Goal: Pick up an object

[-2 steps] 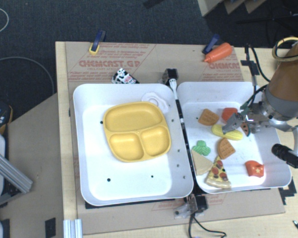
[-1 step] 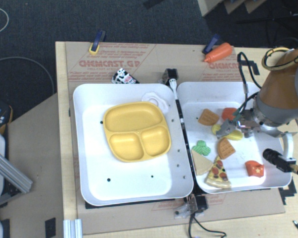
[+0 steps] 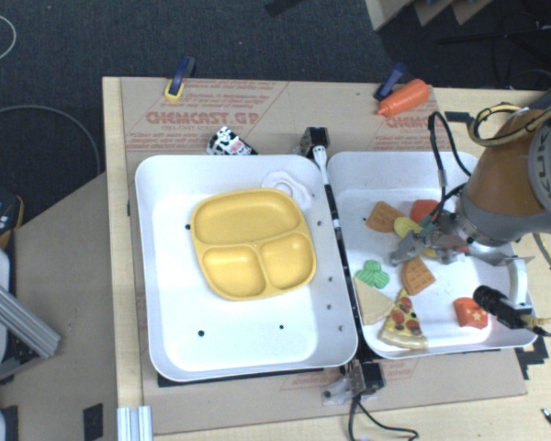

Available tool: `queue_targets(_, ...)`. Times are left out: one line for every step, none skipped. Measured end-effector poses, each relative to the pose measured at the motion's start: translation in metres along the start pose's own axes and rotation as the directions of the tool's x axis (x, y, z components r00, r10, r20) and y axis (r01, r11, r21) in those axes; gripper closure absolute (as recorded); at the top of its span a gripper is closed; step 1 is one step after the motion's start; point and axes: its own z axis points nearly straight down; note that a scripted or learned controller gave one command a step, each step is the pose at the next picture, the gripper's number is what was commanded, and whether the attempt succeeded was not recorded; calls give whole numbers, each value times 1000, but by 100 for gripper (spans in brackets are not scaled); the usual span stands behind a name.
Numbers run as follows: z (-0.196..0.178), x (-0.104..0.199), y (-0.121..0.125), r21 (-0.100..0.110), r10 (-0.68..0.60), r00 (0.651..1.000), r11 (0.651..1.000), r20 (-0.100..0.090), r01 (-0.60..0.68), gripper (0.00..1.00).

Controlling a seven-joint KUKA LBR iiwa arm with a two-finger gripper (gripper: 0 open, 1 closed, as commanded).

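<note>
The right bin (image 3: 349, 168) holds several toy foods: a brown cracker (image 3: 383, 217), a yellow piece (image 3: 405, 226), a red piece (image 3: 424, 210), a green piece (image 3: 372, 274), a second brown cracker (image 3: 417, 276), a pizza slice (image 3: 404, 322) and a red piece (image 3: 470, 312) near the front right. My gripper (image 3: 415, 244) reaches in from the right and is low over the middle of this bin, between the yellow piece and the second cracker. Nothing shows as lifted. The arm's orange band (image 3: 500, 186) is above the bin's right side.
The left bin (image 3: 165, 320) holds a yellow divided plate (image 3: 253, 243) with a small white item (image 3: 285, 185) behind it. On the bench behind the bins lie an orange carrot toy (image 3: 404, 97), a black-and-white toy (image 3: 228, 141) and a blue-yellow clamp (image 3: 177, 79). Cables trail on the right.
</note>
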Motion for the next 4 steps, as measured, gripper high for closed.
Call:
queue_targets(-13, -1, 1, -6, 1, 1000, 1000, 2, -1, 100)
queue_targets(-56, -2, 2, -12, 0, 1000, 1000, 5, 0, 100)
queue_targets(-107, 8, 0, -13, -2, 1000, 1000, 4, 2, 100)
queue_targets(-145, 8, 1, -13, -1, 1000, 1000, 5, 1, 100)
